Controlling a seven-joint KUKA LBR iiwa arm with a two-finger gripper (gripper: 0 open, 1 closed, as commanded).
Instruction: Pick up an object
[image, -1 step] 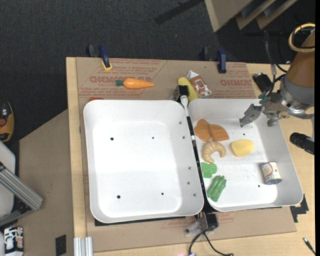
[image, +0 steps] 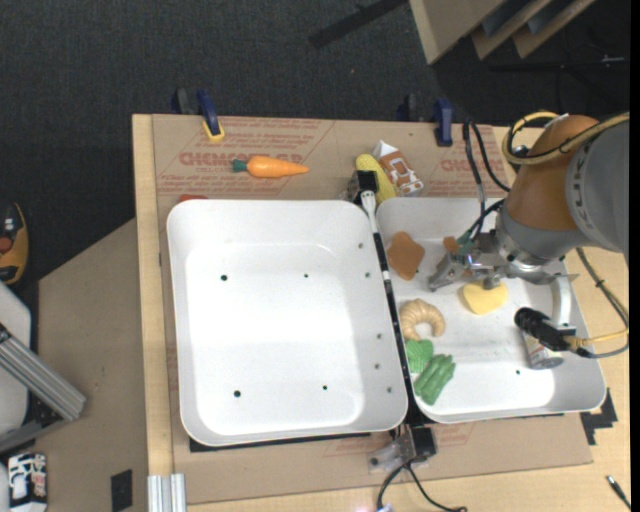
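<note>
Two shallow white bins sit side by side on the bench (image: 150, 300); the left bin (image: 270, 310) has a bare floor with small dark dots, and the right bin (image: 560, 395) holds the toy food. Near its far left corner lies a flat, brown, cookie-like piece (image: 405, 254), rounded and matte. Toward the near side of it, beside the divider between the bins, rests a tan croissant (image: 423, 319), curled and ridged. Closer to the near edge lies a green leafy vegetable (image: 429, 367), two lobes of bright green with a ribbed surface. A pale yellow wedge, like a slice of cheese (image: 484, 298), lies in the middle of the bin. The grey arm with its orange band (image: 545, 195) reaches in from the right, and the gripper (image: 458, 265) hangs just above the bin floor between the brown piece and the yellow wedge, its metal fingers (image: 443, 270) spread apart with nothing between them. Outside the bins, on the far part of the bench, lie an orange carrot (image: 272, 168) and a yellow banana (image: 372, 170).
</note>
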